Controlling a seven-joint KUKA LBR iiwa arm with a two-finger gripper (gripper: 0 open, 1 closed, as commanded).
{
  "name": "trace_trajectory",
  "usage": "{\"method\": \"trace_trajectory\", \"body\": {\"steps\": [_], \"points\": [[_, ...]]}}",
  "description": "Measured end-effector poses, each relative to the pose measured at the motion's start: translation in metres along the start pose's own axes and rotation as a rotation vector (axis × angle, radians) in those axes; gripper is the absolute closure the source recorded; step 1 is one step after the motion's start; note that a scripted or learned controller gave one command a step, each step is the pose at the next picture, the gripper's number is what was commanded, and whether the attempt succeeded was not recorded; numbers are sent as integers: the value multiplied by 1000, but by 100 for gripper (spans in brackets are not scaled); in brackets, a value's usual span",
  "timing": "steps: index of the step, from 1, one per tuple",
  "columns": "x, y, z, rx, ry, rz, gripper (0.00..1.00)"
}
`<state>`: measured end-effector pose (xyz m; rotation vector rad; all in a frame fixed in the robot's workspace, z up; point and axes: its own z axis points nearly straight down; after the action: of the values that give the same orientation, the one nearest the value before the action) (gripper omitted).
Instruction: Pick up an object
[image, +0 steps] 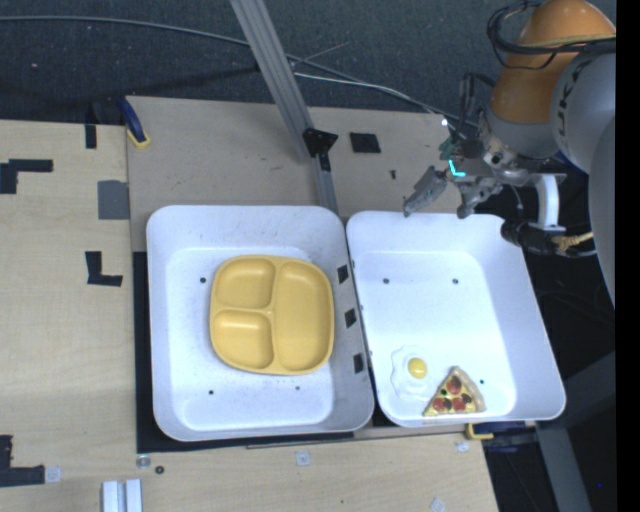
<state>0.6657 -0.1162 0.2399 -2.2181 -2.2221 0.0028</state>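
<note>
1 yellow plate (271, 314) | 1 fried egg (410, 371) | 1 pizza slice (455, 394)

Tan tabletop (230, 150) — two shallow white bins side by side, touching: left bin (170, 300), right bin (520, 330). Black tape patches (365, 142) scattered on the surface — grey patch (113, 198) at left.

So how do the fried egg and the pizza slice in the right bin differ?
The fried egg is white with a yellow yolk and roundish; the pizza slice is triangular, tan with red dots. The fried egg lies left of the pizza slice. Both lie flat near the right bin's front edge.
</note>
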Motion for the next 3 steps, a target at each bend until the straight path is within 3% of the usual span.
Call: {"method": "trace_trajectory", "body": {"steps": [1,3], "points": [[0,0,-1,-2,0,0,0],[8,-8,127,4,-1,0,0]]}}
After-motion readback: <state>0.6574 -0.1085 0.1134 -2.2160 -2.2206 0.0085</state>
